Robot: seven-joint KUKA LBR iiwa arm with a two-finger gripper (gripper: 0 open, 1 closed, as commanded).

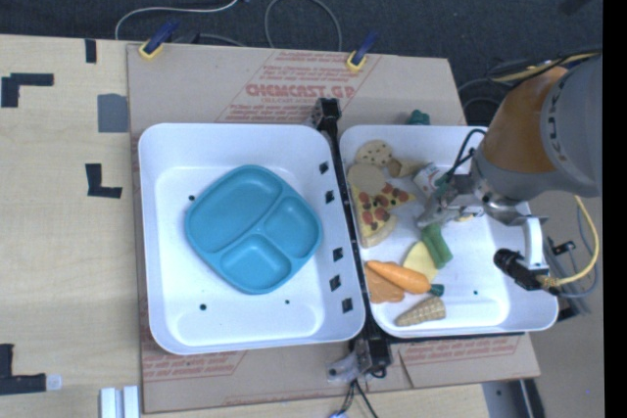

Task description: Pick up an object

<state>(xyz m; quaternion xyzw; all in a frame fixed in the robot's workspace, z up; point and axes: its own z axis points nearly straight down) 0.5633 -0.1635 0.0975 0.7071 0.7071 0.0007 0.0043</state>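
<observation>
The fingers (pixel 432 210) reach down onto the green vegetable (pixel 436 245); their spread is unclear.

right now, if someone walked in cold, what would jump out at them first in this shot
The blue divided plate lying alone in the left bin stands out most. Next comes the right bin, crowded with toy food: a pizza slice, a carrot, an ice cream cone and a cookie. The grey and orange arm reaches in from the right, its tool low over a green piece.
</observation>
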